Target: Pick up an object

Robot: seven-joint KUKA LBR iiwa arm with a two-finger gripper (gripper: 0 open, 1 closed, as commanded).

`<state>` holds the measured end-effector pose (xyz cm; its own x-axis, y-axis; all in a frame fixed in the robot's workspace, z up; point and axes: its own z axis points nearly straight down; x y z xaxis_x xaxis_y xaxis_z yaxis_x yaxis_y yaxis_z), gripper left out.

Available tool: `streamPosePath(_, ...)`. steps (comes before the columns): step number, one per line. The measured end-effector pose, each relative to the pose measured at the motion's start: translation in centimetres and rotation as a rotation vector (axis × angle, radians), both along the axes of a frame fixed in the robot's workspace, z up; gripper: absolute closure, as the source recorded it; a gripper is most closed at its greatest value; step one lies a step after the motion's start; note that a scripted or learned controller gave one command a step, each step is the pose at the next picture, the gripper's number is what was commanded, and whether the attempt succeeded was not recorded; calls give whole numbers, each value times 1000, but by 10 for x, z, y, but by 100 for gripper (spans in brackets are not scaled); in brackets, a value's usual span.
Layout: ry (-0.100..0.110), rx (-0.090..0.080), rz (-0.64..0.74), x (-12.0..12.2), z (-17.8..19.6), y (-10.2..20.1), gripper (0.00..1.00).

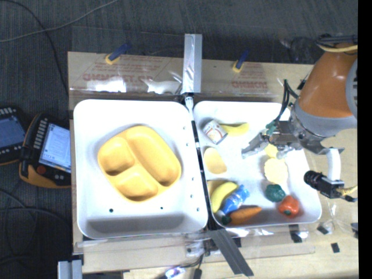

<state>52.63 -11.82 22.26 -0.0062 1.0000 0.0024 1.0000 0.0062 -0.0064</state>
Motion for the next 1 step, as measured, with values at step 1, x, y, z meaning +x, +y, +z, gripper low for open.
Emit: streamPosePath(1, -1, 1, 147, -28, -67, -71, 0)
